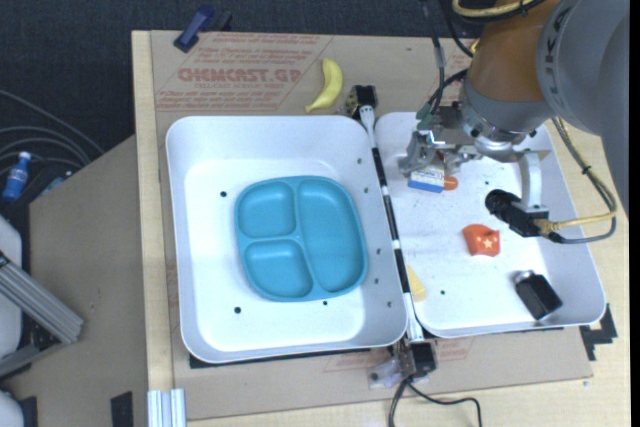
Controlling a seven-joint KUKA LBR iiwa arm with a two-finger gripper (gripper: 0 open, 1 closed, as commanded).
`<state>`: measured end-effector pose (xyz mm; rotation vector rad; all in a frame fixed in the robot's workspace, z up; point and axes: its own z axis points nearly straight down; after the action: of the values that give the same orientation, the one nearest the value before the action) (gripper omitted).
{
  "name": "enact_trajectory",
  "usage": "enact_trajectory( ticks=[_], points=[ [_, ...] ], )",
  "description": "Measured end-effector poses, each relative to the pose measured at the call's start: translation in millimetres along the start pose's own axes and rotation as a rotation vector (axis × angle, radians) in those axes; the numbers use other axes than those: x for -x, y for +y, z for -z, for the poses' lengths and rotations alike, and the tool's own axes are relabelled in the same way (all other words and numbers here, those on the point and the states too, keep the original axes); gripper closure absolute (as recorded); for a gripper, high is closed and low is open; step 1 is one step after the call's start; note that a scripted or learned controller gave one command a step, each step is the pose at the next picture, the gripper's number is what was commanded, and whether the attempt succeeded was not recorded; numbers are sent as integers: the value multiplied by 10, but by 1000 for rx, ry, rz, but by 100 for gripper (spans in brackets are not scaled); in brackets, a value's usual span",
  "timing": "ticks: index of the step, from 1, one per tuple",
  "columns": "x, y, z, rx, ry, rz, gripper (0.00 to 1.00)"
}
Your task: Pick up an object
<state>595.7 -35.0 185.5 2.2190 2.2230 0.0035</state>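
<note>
My gripper point(428, 158) hangs over the far left part of the right bin point(570, 260). Directly under it, touching or almost touching, is a small white and blue object point(427, 180) with an orange bit at its right end. Whether that object sits between the fingertips is hidden. An orange-red object point(482, 241) lies in the middle of the right bin. A black block point(537, 295) rests near that bin's front right corner.
The left bin point(195, 215) holds a blue divided plate point(299, 236). A small yellow piece point(415, 290) lies by the wall between the bins. Behind the bins, a banana point(326, 85) and a blue item point(194, 28) lie on the bench.
</note>
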Motion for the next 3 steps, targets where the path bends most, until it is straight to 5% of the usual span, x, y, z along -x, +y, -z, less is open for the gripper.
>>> enact_trajectory(
  ticks=[1,2,3],
  points=[
    [-135,-197,554,-1,-1,-1,100],
    [-252,220,494,-1,-2,-1,100],
    [-39,-428,779,-5,-1,-2,100]
  ],
)
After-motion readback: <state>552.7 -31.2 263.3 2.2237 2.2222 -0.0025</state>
